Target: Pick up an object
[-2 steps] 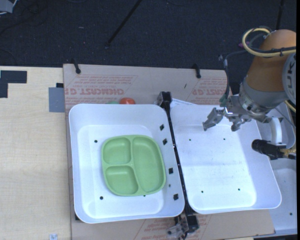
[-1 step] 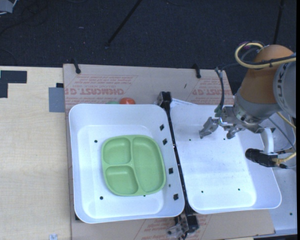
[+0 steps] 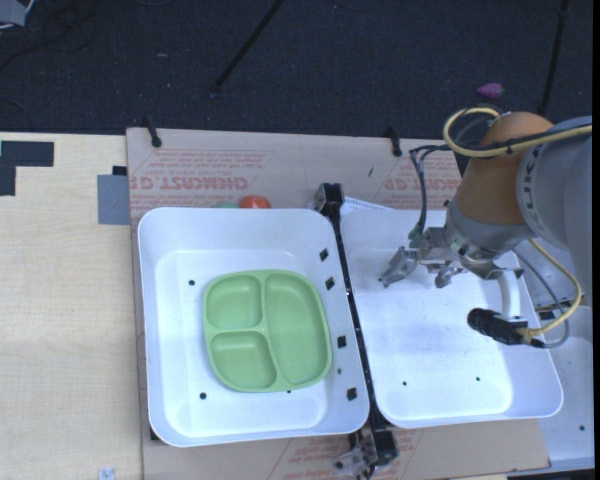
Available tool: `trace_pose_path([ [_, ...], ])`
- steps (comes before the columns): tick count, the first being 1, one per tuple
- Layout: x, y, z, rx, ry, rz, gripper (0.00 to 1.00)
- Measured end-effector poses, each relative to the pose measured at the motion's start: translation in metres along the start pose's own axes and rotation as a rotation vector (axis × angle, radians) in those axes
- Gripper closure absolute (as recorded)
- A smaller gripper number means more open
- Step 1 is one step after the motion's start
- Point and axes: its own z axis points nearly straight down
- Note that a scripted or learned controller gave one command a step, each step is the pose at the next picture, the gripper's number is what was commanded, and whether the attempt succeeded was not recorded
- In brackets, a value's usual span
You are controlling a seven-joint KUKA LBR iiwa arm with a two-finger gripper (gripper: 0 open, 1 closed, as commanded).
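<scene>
Nearest the lens, the green divided plate lies flat in the left bin while the jaws, spread and holding nothing, hover over the right bin, so a descent here would likely close on nothing.

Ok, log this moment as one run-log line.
gripper: open, over right bin, holding nothing | green divided plate: flat in left bin | pick: not done

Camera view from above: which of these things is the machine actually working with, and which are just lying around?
Part of the job:
gripper, over the right bin
green divided plate, lying in the left bin

Just lying about:
small red-orange thing behind the left bin
cardboard sheet under the bins
</scene>
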Motion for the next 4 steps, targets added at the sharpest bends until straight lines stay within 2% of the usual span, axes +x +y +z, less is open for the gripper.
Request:
trace_pose_path([
  [1, -0.001, 0.000, -0.013, -0.001, -0.001, 0.004, 1.00],
  [2, 0.005, 0.000, -0.073, -0.008, -0.002, 0.002, 1.00],
  [3, -0.002, -0.002, -0.134, -0.010, -0.003, 0.003, 1.00],
  [4, -0.004, -0.002, -0.149, -0.005, -0.001, 0.002, 1.00],
])
